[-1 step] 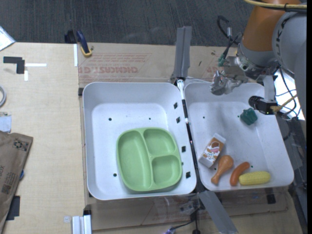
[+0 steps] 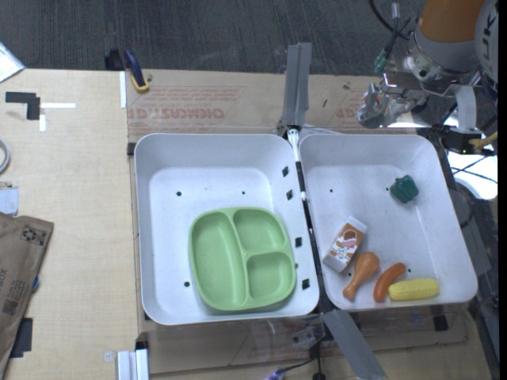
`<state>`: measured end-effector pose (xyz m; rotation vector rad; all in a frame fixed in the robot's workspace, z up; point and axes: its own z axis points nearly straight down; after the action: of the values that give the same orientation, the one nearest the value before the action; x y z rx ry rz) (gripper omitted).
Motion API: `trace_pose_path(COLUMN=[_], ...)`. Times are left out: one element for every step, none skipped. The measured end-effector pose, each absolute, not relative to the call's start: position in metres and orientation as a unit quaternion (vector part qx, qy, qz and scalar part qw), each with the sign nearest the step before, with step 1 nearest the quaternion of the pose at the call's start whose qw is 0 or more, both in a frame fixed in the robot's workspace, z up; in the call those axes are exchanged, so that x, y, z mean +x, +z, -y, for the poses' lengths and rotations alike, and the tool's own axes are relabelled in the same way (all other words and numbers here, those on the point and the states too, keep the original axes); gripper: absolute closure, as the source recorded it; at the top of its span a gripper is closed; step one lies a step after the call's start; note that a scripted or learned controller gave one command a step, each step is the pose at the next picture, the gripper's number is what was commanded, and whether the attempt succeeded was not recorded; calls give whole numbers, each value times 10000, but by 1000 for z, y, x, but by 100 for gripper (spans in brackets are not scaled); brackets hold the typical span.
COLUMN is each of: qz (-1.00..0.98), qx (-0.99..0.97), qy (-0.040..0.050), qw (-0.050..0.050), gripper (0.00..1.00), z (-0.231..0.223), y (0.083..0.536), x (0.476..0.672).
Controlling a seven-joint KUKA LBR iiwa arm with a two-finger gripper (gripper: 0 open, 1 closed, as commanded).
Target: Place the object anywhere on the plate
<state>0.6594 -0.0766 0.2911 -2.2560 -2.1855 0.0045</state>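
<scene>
Nearest the camera, along the front of the right bin (image 2: 444,172), lie three toy foods close together: one yellow corn cob (image 2: 413,289), one orange carrot (image 2: 389,280) just left of it with its tip against the cob, and one tan drumstick (image 2: 361,273) left again, leaning toward the carrot. Just behind the drumstick and touching its upper end stands one small carton (image 2: 345,245) with a brown and red print, tilted on the bin floor. That makes four things in the front half of this bin.

Level with them in the left bin (image 2: 158,180) sits one green plate (image 2: 239,256), split into three compartments: a long one on the left and two smaller ones on the right. It rests toward the front of that bin.

Farther back in the right bin, well apart from the front group and near the right wall, lies one dark green lump (image 2: 404,188), perhaps a toy vegetable; it is too small to name surely. So there are five loose objects in all, every one in the right bin.

Farthest off, the gripper (image 2: 380,105) hangs above the back rim of the right bin, under the arm's orange band (image 2: 455,6). It is washed out by glare, and I cannot tell how its jaws stand or whether they hold anything.
</scene>
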Motion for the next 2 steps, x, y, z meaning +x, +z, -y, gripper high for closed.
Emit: trace_pose_path(qz=[6860,7053], qx=[-7276,-7089], qy=[28,28], qw=[19,14], gripper=[100,100], z=[14,-80], y=[216,194], x=[568,542])
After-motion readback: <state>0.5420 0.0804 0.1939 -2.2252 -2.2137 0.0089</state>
